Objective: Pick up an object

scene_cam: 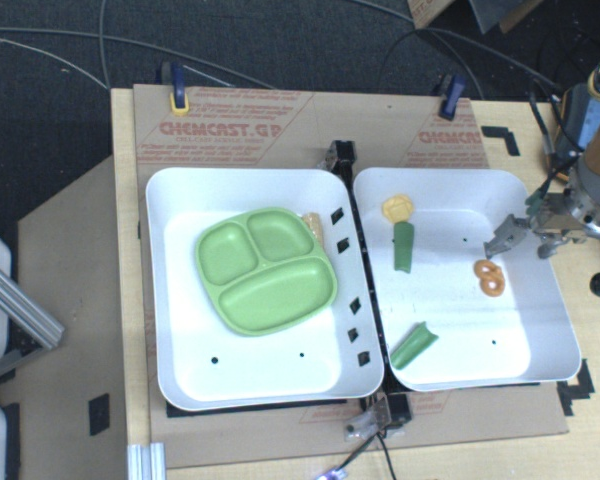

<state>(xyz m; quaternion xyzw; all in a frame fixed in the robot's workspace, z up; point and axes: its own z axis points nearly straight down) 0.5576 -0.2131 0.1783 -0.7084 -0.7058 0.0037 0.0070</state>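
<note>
The right bin (540, 338) holds a small orange pretzel-shaped piece (491, 277), a yellow piece (397, 208), a dark green stick (403, 247) and a green wedge (413, 345). My gripper (521, 247) hangs over the bin's right side, just above and to the right of the orange piece. Its fingers are spread open, one finger (501, 240) pointing left toward the bin's middle. Nothing sits between them.
The left bin (180, 358) carries a green divided plate (267, 269) with a small tan item (313, 227) at its upper right edge. A black clip-studded divider (356, 268) separates the bins. Clamps and cables lie at the bench's back.
</note>
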